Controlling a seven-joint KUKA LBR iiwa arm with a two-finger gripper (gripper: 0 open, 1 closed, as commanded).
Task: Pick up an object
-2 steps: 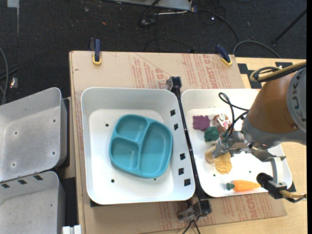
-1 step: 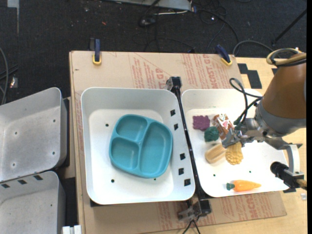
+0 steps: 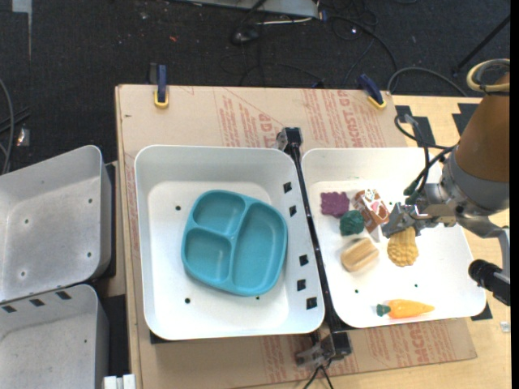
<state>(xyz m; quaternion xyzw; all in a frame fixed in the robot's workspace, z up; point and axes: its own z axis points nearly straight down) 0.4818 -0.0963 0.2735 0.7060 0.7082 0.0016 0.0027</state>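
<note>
End effector [image 3: 401,221] hung low in right bin [image 3: 454,298], apparently touching yellow corn [image 3: 403,250] just below; finger state unclear. Green toy [image 3: 352,223] sat left, carrot [image 3: 405,307] farther below.

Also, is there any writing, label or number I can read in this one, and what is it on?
Red print runs along the cardboard sheet under the bins, at its top edge, near the centre and along the bottom, seemingly upside down and too blurred to read.
The small red-and-white packet in the right bin has a pattern, not readable.
</note>
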